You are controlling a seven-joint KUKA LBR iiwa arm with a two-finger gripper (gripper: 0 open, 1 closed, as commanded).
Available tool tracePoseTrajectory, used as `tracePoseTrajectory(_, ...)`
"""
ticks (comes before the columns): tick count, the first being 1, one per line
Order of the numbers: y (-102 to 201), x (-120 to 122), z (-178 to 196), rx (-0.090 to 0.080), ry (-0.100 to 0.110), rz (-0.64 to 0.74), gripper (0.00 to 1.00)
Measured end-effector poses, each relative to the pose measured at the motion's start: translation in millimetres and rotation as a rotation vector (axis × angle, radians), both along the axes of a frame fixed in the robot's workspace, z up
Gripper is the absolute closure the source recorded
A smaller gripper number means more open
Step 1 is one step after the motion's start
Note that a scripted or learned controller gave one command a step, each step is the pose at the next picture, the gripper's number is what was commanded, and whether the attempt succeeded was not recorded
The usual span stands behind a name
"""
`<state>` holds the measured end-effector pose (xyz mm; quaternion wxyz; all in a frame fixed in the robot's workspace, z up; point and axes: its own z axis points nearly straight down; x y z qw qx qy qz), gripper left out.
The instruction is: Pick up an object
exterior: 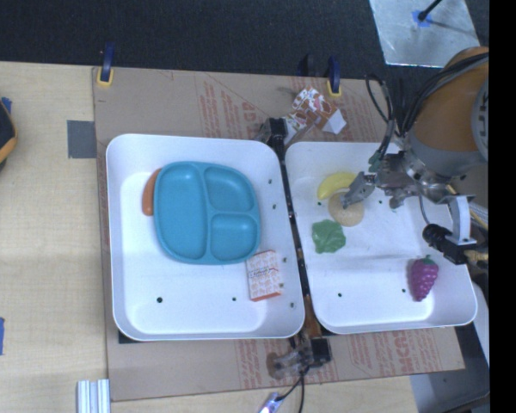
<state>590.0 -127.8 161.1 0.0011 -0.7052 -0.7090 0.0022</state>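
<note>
Single fixed camera above bench (43, 231), angled down, both bins (120, 231) in frame.

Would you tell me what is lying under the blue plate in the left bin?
An orange object sticks out from beneath the blue plate at its left edge. The plate covers the rest, so I cannot identify it.

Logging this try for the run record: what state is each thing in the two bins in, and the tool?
Blue divided plastic plate: flat in left bin, over an orange item.
Small printed packet: flat beside plate.
Yellow toy banana: in right bin, by tool.
Green toy: lying free.
Purple toy grapes: lying free.
Tool: low over a pale round piece, grip unclear.
</note>
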Motion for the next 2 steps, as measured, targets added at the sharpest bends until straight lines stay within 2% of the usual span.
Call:
tracePoseTrajectory(1, 16.4, -10.8, -66.1, 0.000, 0.000, -0.001, 0.00)
tracePoseTrajectory(2, 18.3, 38.5, -69.0, 0.002, -0.003, -0.002, 0.00)
